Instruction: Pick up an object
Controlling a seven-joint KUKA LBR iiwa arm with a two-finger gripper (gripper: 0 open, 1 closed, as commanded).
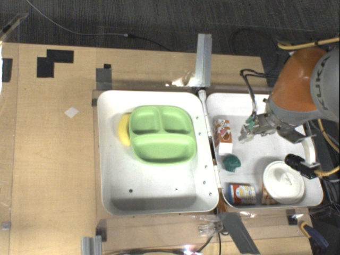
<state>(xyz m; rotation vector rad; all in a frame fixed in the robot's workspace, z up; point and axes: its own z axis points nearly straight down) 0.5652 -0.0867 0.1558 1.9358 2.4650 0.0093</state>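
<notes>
The small printed packet [223, 131] lies flat in the right bin [317, 197], by its left wall; the pincer [249, 129] hangs just beside it, grip unreadable. Best centre over the packet, then descend straight, clear of the teal lump [231, 163]

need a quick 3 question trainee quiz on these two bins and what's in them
1. True or false: the green divided plate lies in the left bin.
2. Which thing lies nearest the pincer? A) white round container B) small packet C) yellow object
3. Fill in: the can lies on its side along the right bin's ____ wall, below the dark green lump.

Key: 1 true; 2 B; 3 near (bottom of the view).
</notes>
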